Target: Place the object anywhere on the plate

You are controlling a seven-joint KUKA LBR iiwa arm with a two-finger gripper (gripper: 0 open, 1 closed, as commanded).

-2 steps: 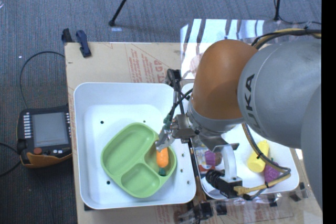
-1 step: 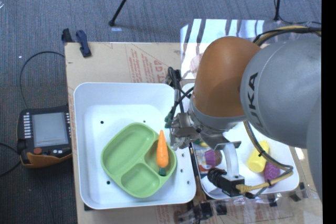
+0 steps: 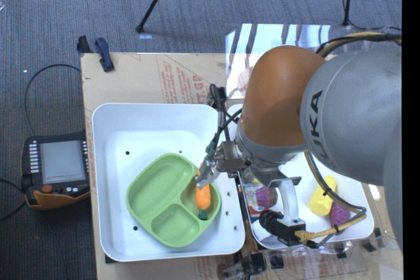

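Reaching in from the right, arm (image 3: 315, 121) hangs over plate (image 3: 172, 201) beside carrot (image 3: 203, 197).

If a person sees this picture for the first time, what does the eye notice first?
First the big grey arm with its orange band, filling the right side above the right bin. Next the green divided plate in the left bin, with a small orange carrot at its right edge, just under the gripper.

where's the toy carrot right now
In the camera view the toy carrot lies on the right side of the green plate in the left bin, just below the gripper.
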